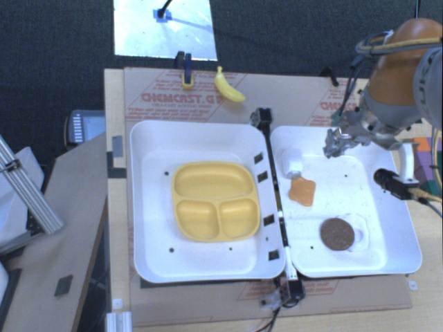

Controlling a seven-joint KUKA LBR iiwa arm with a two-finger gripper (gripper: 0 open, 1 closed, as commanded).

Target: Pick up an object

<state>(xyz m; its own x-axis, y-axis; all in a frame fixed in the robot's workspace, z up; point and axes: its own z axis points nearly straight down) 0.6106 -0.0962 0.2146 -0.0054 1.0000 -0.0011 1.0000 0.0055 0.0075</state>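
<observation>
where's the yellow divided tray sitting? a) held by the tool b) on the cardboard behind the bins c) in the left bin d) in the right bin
c: the yellow divided tray lies flat in the left bin, while the right bin holds the orange piece and the brown round object.

The arm enters from the right, its orange band uppermost and the grey wrist angling down and to the left. The gripper hangs at its lower end, small and dark, pointing downward; nothing shows between its tips.
</observation>
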